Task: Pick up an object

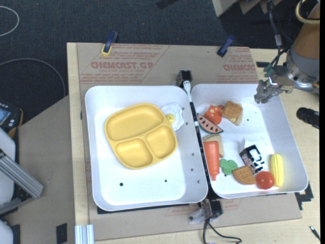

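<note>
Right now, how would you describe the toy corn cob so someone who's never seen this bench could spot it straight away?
Look in the right bin, the one crowded with toy food, and go to its near right corner. The corn cob lies there along the right wall, just right of a red tomato. It is the only long, plain yellow piece in that bin.

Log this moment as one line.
gripper: above right bin far corner | holding: nothing visible | toys: in right bin | plate: left bin
</note>
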Robot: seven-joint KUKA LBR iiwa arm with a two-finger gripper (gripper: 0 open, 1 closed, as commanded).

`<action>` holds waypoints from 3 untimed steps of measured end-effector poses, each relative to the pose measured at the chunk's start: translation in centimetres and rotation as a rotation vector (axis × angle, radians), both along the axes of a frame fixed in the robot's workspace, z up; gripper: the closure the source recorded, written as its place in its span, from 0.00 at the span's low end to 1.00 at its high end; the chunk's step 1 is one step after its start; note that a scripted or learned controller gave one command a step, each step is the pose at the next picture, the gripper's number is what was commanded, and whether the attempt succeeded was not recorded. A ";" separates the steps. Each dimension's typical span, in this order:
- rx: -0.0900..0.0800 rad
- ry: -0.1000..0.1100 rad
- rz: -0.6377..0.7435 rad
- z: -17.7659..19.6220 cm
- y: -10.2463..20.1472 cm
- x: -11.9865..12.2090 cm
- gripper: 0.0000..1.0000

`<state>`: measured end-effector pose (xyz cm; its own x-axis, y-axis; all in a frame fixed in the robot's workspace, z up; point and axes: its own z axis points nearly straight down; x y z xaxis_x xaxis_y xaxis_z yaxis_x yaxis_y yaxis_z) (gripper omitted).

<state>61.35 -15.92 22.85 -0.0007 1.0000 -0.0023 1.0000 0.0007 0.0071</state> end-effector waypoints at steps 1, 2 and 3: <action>0.005 0.009 0.005 -0.8 5.3 -1.3 1.00; 0.006 0.007 0.007 0.3 11.7 -1.3 1.00; 0.002 0.006 0.000 0.2 11.4 -0.9 1.00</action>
